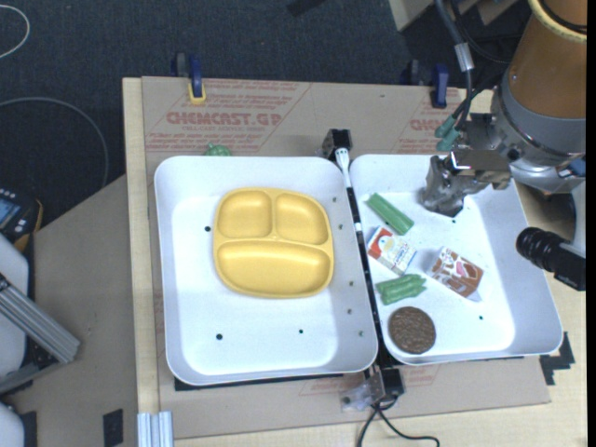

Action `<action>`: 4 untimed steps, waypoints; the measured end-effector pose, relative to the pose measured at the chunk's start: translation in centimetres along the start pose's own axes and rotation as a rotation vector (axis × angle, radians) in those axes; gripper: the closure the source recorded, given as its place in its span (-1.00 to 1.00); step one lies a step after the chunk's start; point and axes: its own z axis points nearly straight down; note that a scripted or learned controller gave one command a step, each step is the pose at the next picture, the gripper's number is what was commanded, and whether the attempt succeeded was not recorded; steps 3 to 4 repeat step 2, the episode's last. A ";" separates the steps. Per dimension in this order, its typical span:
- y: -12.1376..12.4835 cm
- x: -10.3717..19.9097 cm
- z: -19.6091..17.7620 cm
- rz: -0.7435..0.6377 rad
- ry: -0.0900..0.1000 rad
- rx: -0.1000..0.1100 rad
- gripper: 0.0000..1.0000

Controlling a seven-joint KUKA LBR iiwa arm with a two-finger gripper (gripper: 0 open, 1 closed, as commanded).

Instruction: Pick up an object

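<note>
The right bin [521, 333] holds several small objects: a green pod-shaped piece [388, 212], a red and white carton [390, 250], a second green piece [401, 289], a brown and white packet [457, 272] and a brown round patty [411, 330]. My gripper [444, 196] hangs over the far part of the right bin, to the right of the upper green piece and above the brown packet. Nothing shows between its fingers.
The left bin [186, 333] carries a yellow divided plate [274, 241]. A black divider [354, 222] runs between the two bins. The arm fills the upper right. Cables and a black clamp lie at the bench's near edge.
</note>
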 end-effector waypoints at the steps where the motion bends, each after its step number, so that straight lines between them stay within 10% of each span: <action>1: -0.1 5.0 -0.2 -0.012 0.002 0.006 1.00; 2: -0.1 10.5 -2.8 -0.013 0.003 0.005 1.00; 4: -0.1 10.5 -2.8 -0.013 0.003 0.005 1.00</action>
